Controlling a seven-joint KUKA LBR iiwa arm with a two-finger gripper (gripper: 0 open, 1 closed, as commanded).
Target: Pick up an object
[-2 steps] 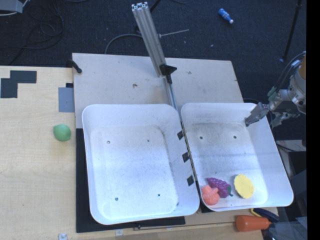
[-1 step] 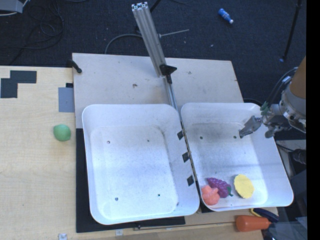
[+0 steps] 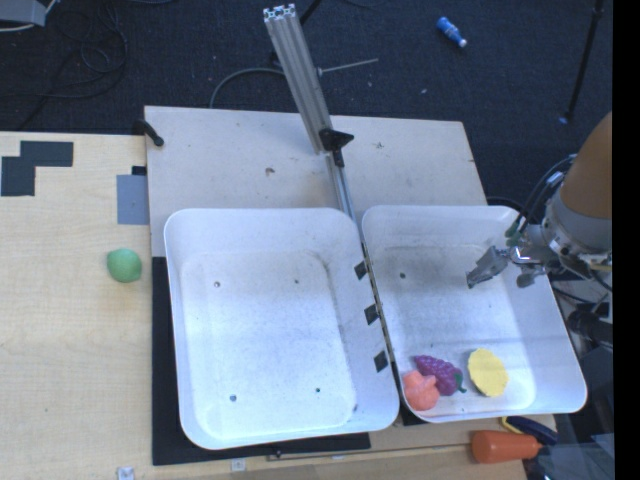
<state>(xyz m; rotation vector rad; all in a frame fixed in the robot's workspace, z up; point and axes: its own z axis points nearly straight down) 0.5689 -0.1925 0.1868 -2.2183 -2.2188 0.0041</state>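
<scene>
My gripper [image 3: 505, 265] hangs over the right bin [image 3: 560, 343], jaws spread wide, nothing between them. Yellow piece [image 3: 488, 372] and purple toy [image 3: 437, 370] lie nearer.

Even, bright overhead light, soft shadows, slightly blurry and grainy throughout.

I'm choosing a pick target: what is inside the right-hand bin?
The right bin holds an orange piece, a purple piece and a yellow piece, clustered at its near edge. The purple piece overlaps the orange one, covering part of it. The gripper hangs above the bin.
</scene>
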